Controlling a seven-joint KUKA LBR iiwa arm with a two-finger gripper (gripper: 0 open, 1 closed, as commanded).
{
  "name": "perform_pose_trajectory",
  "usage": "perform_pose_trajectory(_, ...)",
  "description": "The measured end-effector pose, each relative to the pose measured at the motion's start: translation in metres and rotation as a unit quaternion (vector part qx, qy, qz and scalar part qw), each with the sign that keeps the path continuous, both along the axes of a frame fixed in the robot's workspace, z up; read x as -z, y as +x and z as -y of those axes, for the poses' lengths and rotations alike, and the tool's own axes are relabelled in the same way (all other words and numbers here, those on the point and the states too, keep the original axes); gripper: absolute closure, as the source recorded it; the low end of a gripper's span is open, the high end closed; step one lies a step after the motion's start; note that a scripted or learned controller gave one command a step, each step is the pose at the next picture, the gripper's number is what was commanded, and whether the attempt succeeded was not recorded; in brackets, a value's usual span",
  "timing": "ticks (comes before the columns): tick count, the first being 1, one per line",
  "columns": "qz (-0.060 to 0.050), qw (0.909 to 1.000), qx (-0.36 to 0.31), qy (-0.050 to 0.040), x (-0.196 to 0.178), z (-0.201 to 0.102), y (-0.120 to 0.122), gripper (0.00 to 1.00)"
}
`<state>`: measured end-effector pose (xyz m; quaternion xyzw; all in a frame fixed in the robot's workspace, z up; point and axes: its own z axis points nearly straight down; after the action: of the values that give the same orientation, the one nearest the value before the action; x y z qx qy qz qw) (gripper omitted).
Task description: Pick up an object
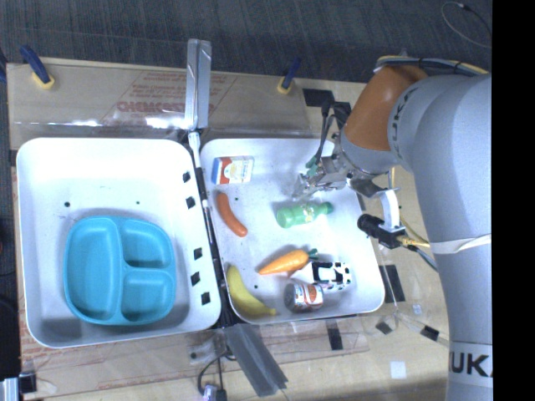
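1. Green bottle (303, 215): we found it lying on its side in the upper middle of the right bin (368, 295), its cap end pointing right.
2. Gripper (313, 180): we saw it low in the right bin, just above the green bottle's right end. We could not tell whether it touched the bottle, nor whether it was spread or pressed together.
3. Arm (435, 149): grey, with an orange band (376, 111) above the wrist, it reached in from the right over the right bin's far corner.
4. Carton (232, 170): a small white, red and blue pack, it lay at the right bin's upper left.
5. Sausage (231, 213): orange-red, it lay just below the carton, along the left wall.
6. Carrot (285, 262): it lay below the green bottle, green top to the right.
7. Cow figure (332, 274): black and white, it sat just right of the carrot.
8. Can (304, 296): it lay on its side, just below the cow figure.
9. Banana (242, 294): it lay at the lower left corner of the right bin.
10. Left bin (42, 165): we recorded a blue divided plate (121, 268) in its lower half.
11. Tabletop (100, 86): it carried both bins side by side.
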<state>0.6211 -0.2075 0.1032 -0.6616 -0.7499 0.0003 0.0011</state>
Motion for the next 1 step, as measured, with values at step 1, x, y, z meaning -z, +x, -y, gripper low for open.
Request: perform_pose_trajectory(1, 0.000, 1.0000, 0.000, 0.0000, 0.0001, 0.0001, -0.0001, 0.00)
